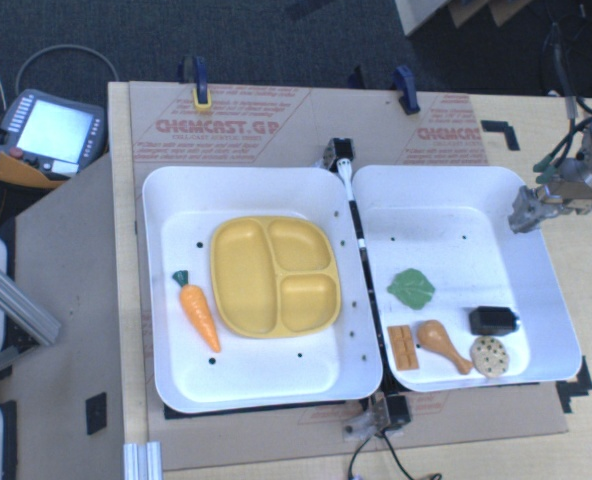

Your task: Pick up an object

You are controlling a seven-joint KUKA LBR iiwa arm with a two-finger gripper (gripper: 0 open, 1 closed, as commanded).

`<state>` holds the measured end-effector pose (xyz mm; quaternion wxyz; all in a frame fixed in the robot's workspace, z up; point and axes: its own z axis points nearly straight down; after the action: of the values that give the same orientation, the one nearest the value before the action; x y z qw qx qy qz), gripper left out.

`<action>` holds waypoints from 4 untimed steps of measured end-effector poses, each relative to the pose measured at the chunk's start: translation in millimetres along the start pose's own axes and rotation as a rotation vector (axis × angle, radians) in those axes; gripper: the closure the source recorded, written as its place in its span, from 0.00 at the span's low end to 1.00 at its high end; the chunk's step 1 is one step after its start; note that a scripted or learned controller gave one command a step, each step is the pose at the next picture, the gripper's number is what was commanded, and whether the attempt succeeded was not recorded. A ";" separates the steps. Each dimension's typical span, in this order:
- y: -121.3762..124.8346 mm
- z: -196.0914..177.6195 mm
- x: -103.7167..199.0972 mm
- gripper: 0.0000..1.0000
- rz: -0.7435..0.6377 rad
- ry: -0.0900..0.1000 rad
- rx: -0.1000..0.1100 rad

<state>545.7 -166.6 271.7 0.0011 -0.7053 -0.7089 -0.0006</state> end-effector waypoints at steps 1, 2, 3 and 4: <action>3.1 1.3 54.5 1.00 -0.001 0.001 0.001; 0.3 0.2 104.9 1.00 -0.001 0.000 0.001; -13.4 17.4 150.4 1.00 0.000 0.000 0.004; -26.0 16.8 199.5 1.00 -0.001 0.000 0.003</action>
<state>518.7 32.8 255.4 0.0022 -0.7052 -0.7091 0.0004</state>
